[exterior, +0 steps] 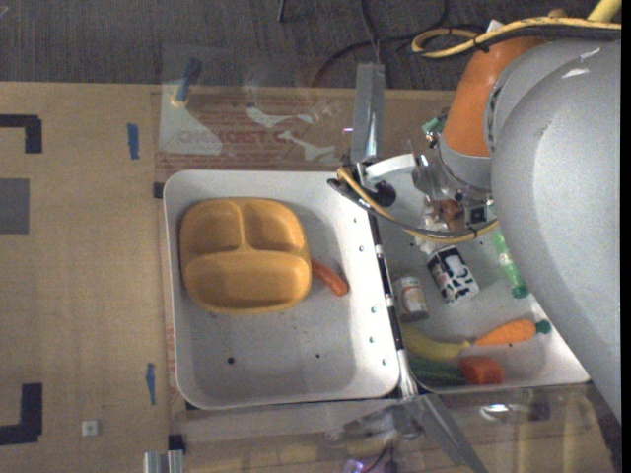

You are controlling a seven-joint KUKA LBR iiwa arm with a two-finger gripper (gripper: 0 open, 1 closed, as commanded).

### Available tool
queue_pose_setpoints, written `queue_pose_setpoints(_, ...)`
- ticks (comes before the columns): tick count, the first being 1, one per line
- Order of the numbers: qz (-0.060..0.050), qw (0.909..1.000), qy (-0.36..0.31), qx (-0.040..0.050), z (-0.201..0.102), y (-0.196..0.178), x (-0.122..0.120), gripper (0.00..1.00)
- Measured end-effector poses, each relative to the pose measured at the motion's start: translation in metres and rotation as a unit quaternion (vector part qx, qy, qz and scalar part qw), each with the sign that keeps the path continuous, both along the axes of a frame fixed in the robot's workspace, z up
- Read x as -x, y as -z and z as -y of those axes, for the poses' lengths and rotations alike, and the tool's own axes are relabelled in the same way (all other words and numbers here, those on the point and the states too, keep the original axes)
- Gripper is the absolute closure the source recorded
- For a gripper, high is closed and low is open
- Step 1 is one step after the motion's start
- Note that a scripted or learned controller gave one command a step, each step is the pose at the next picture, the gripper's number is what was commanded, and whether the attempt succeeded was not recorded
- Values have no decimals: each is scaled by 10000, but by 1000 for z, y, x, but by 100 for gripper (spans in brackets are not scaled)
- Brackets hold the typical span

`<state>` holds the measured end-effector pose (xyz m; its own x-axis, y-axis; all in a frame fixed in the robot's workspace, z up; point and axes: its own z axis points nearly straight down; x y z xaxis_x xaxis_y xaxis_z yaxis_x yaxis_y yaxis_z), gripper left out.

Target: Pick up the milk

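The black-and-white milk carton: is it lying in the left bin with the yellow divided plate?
No. The black-and-white milk carton lies in the right white bin, while the yellow divided plate sits in the left white bin.

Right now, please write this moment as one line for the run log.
arm: over right bin | gripper: above milk, not holding | milk: lying in right bin | left bin: yellow plate, carrot

A tan wooden bench top (pixel 79 294) is filling the left side, carrying black tape marks (pixel 22 131) and short blue tape strips (pixel 132 140). Beyond its far edge, dark grey carpet (pixel 148 18) is stretching across the top, with black cables (pixel 394 8) looping over it. Soft, even light is falling throughout.
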<state>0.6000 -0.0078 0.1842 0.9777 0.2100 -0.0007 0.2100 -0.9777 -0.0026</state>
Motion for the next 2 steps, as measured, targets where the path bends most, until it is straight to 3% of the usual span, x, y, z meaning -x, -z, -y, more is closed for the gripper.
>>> queue_pose_setpoints(1, 12, 10000, 75, 7, -54, -63, -37, 100)
queue_pose_setpoints(2, 8, 10000, 75, 10, -54, -62, -37, 0)
